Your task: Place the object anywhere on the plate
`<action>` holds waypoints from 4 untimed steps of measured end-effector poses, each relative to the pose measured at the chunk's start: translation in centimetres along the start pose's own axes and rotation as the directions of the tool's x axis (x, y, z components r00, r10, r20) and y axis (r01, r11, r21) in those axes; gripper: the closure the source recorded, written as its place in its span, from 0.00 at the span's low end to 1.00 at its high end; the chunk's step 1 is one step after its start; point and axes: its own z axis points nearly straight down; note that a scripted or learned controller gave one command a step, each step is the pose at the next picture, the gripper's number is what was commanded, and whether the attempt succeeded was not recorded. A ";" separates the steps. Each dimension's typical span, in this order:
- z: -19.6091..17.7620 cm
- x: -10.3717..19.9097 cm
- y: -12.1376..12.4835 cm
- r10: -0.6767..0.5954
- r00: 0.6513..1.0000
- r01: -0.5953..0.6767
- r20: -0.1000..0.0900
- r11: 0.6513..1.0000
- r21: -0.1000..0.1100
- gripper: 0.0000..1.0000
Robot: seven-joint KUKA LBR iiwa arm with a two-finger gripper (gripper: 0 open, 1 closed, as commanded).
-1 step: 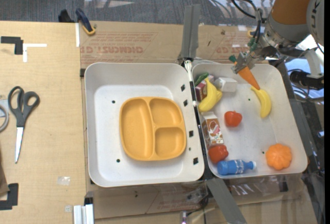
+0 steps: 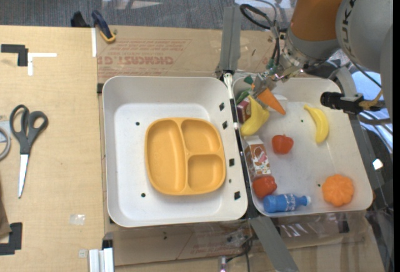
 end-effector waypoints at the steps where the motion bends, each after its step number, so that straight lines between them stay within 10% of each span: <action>1: 1.1 7.1 1.4 -0.054 0.999 0.054 0.000 0.999 0.001 1.00; 2: 1.2 13.7 -1.4 0.025 1.000 -0.025 0.000 1.000 0.002 1.00; 3: 4.4 23.0 2.8 -0.037 0.999 0.037 0.000 0.999 0.002 1.00; 4: 4.4 22.9 2.8 -0.036 0.999 0.036 0.000 0.999 0.001 0.00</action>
